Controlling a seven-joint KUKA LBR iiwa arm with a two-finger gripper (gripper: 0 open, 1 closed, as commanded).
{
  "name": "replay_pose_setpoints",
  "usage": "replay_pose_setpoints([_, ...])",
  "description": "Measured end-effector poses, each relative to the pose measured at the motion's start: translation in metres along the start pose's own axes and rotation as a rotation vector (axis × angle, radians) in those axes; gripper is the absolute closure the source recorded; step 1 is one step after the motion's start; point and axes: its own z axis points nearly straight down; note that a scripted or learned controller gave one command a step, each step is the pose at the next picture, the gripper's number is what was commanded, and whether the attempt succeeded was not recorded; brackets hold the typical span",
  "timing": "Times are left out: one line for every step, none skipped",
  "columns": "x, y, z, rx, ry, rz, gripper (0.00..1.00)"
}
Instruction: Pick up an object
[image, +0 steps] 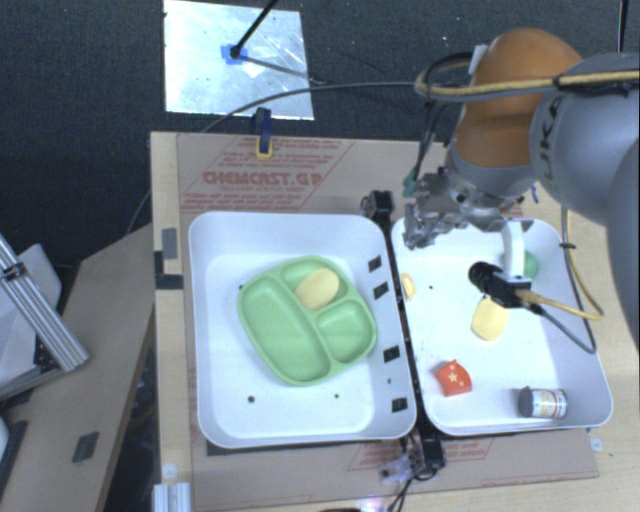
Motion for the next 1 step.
replay_pose_setpoints([0.0534,-0.018,-0.0037,-0.001,0.001,-0.001,1.0])
